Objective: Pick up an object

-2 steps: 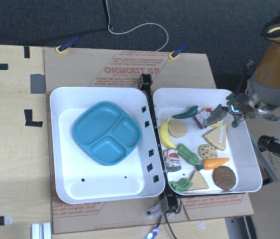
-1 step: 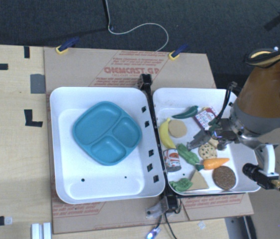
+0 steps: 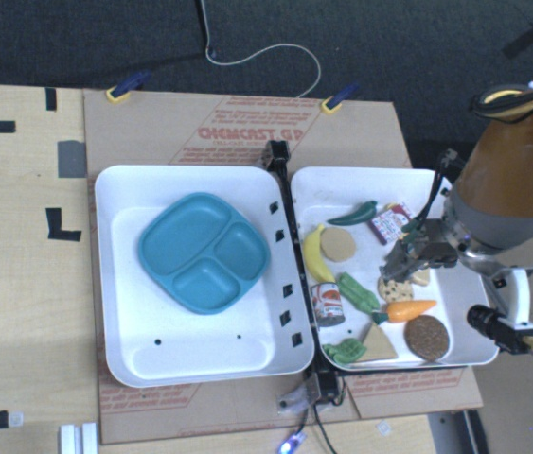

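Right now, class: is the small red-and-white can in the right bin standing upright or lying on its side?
Lying on its side: the small red-and-white can shows its labelled side, beside the yellow banana.

Even, fairly bright overhead light; soft shadows, mild glare on white bins (image 3: 115, 253); pic low-res, slightly soft.

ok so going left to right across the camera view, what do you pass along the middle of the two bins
Blue divided plate in the left bin → black divider clips between the bins → banana → tan round cookie → red snack packet → gripper → grey and orange arm.
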Action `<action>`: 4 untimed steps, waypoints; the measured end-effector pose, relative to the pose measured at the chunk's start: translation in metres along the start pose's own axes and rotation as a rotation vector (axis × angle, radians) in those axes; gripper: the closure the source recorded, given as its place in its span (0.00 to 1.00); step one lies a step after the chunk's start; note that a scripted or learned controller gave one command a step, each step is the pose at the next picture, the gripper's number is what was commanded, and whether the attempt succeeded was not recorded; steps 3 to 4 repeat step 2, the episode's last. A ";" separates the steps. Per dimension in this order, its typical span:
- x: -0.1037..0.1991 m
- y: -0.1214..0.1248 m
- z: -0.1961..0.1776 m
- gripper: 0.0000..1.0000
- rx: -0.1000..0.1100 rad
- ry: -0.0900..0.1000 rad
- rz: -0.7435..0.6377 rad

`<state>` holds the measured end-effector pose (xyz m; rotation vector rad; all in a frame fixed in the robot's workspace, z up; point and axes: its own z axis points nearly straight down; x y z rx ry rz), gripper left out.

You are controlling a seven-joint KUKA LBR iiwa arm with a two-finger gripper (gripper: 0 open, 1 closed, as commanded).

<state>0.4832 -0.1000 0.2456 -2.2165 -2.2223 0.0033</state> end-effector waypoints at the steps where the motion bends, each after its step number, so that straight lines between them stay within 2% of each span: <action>1: 0.061 0.000 0.020 1.00 0.001 0.002 -0.004; 2: 0.129 0.002 -0.124 1.00 -0.018 0.004 -0.008; 4: 0.129 0.002 -0.124 1.00 -0.018 0.004 -0.008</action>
